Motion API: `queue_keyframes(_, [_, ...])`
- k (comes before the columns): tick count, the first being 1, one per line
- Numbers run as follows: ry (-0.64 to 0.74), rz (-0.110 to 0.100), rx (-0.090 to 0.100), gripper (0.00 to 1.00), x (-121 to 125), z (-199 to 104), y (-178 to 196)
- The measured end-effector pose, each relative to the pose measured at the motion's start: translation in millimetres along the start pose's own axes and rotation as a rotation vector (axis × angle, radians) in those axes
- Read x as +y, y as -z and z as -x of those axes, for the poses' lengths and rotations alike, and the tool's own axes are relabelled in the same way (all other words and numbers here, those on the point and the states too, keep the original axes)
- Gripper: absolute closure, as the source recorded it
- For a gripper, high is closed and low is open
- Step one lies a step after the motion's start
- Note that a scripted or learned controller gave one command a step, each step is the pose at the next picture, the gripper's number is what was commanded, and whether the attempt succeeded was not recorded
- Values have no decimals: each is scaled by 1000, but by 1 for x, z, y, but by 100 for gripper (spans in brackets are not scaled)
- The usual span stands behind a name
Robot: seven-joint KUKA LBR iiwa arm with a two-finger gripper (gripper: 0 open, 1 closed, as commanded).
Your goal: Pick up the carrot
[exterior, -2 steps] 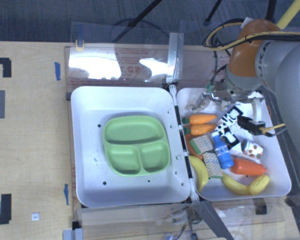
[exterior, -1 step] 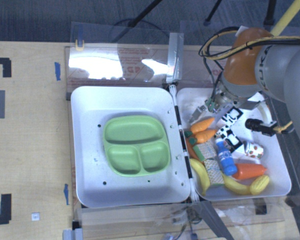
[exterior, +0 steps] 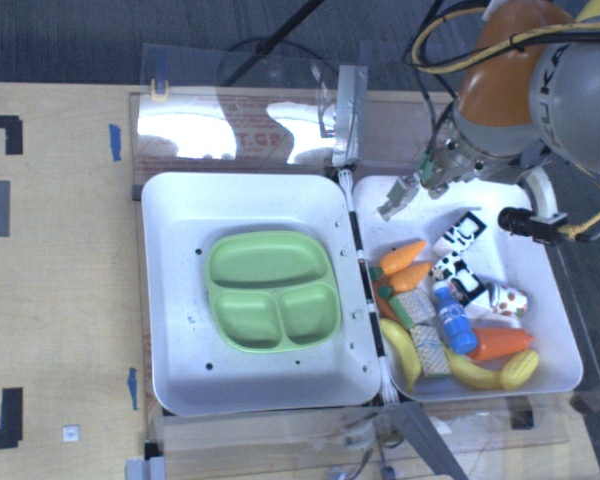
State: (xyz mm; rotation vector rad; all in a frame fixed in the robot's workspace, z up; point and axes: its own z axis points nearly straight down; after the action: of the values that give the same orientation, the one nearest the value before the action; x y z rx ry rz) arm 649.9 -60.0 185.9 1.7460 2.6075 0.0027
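The left bin (exterior: 170, 208), at centre frame, carries a green divided tray (exterior: 273, 290). In the right bin (exterior: 560, 318), the carrot (exterior: 403, 257) lies at the upper left of the toy pile, tilted, its green top touching a flat snack packet (exterior: 411, 277), with a blue bottle (exterior: 456, 325), bananas (exterior: 400, 353) and a larger orange vegetable (exterior: 500, 341) lower down. It looks like a light, stiff, smooth plastic toy, likely slippery and tapered, so gripping across its thick middle seems safest. The hand (exterior: 397, 200) hangs above the carrot, upper right, holding nothing; how wide it is, I cannot tell.
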Motion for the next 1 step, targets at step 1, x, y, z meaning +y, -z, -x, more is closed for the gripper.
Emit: queue_keyframes(1, [-141, 22, -6, 0, -60, 26, -76])
